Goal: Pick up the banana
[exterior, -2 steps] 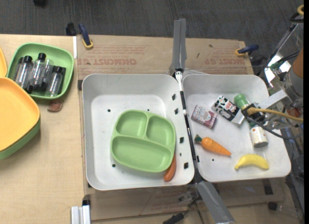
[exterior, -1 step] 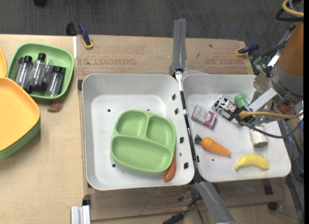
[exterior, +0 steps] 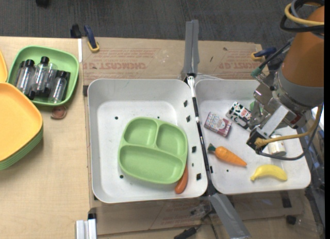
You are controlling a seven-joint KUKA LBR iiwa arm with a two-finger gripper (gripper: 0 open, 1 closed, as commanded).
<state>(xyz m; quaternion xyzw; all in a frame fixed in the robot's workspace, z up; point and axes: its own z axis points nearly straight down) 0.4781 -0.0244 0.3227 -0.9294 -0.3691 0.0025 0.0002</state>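
The banana (exterior: 269, 172) lies flat in the lower right of the frame, on the floor of the right bin (exterior: 227, 181), near that bin's bottom edge, with its ends pointing left and right. The pincer (exterior: 260, 112) hangs at right-centre of the frame, higher in the picture than the banana and just beside a small black-and-white toy (exterior: 240, 113). I cannot tell whether it is open or closed, and I see nothing in its hold. The step in hand looks to be the approach: the pincer has to come toward the bottom of the frame until it sits over the fruit. To do it well, I would aim at the thick middle of the banana, turn the wrist so the grip closes across its narrow width rather than along its length, and descend straight. Only 1 neighbour matters: the carrot (exterior: 229, 155), left of the banana, near but apart, so there is room. The bin's bottom wall is the likelier snag.
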